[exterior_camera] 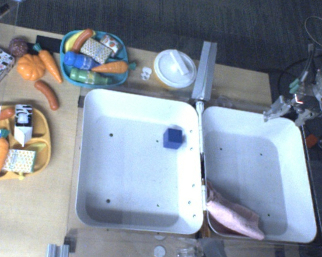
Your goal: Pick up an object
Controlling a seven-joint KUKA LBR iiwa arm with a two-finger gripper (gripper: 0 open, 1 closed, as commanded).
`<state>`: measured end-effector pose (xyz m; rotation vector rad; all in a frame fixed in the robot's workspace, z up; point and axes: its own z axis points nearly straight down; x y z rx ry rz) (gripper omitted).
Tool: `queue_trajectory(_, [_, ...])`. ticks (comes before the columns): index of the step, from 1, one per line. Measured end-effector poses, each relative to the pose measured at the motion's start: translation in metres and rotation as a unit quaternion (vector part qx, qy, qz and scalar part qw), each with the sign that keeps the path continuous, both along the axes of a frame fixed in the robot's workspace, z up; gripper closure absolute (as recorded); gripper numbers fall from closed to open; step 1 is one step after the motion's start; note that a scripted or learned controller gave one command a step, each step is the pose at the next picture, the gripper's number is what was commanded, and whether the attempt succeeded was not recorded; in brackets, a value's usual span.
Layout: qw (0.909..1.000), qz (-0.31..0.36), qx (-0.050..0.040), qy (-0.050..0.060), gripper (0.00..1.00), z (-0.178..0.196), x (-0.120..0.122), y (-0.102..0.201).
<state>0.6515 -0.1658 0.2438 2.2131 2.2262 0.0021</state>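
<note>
I see a pale wooden bench [63, 159]; beyond its far edge, dark grey carpeted floor [165, 8]; even light.

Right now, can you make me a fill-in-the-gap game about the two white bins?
1. The blue cube sits in the ____ bin.
2. The crumpled cloth in the right bin is ____.
3. The cloth lies in that bin's ____ left corner.
4. The hand hovers by the right bin's ____ edge.

Missing words: left; pink; near; far
</note>
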Motion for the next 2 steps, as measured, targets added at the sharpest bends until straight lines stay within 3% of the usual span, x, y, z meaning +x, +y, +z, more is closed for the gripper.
queue_trajectory(1, [0.9955,-0.095,0.0007,0.002,0.00,-0.103,-0.075,0.004])
queue_trajectory(2, [0.9965,-0.083,0.0009,-0.001,0.00,-0.065,-0.070,0.069])
